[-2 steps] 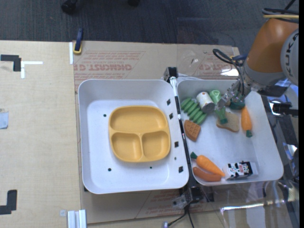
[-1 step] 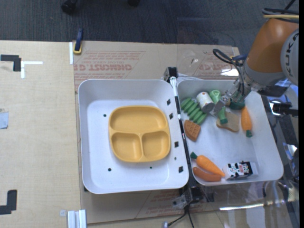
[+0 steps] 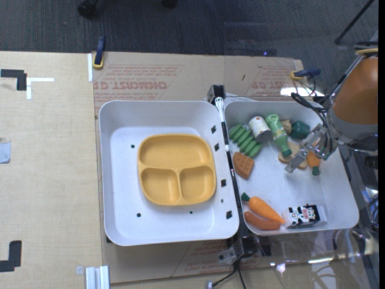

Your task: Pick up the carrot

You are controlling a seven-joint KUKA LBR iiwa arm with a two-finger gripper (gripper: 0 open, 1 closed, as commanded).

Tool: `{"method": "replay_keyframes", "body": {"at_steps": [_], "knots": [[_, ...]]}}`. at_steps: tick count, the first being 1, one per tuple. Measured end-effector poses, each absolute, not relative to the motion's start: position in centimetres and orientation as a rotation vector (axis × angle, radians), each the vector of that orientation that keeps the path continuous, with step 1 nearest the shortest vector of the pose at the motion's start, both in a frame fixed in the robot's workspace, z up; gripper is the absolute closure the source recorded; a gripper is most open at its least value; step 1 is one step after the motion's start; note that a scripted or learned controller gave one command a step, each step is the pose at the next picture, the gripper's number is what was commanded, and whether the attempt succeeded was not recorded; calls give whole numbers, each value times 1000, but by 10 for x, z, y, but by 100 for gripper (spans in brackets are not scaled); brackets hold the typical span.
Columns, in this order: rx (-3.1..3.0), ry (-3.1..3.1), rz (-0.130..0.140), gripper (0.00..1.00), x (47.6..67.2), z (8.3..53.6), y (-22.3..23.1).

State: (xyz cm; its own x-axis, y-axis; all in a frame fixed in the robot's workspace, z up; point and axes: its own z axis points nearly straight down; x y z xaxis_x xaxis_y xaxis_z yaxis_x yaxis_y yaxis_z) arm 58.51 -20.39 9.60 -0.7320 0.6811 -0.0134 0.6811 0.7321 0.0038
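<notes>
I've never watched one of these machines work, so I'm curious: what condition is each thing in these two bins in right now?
Carrot: lying flat near the right bin's front, apart from the gripper.
Gripper: low over the right bin's middle, nothing visibly between its fingers.
Yellow tray: upright in the left bin.
Green pod toy: lying at the back left of the right bin.
Black-and-white box: lying by the front wall.

So I've got the yellow divided plate [image 3: 177, 176] sitting alone in the left bin [image 3: 114, 179], three compartments, nothing in it. Over in the right bin [image 3: 328, 188] there's a green ridged veggie [image 3: 245, 140] at the far left with a waffle-looking piece [image 3: 243, 165] just near of it. A little black-and-white box [image 3: 304, 215] lies at the near edge.
</notes>
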Motion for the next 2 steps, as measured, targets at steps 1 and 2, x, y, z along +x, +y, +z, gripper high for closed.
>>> {"method": "replay_keyframes", "body": {"at_steps": [1, 2], "knots": [[1148, 2897, 0, 100, 589, 105, -205], [1150, 2891, 2, 100, 592, 113, -205]]}}
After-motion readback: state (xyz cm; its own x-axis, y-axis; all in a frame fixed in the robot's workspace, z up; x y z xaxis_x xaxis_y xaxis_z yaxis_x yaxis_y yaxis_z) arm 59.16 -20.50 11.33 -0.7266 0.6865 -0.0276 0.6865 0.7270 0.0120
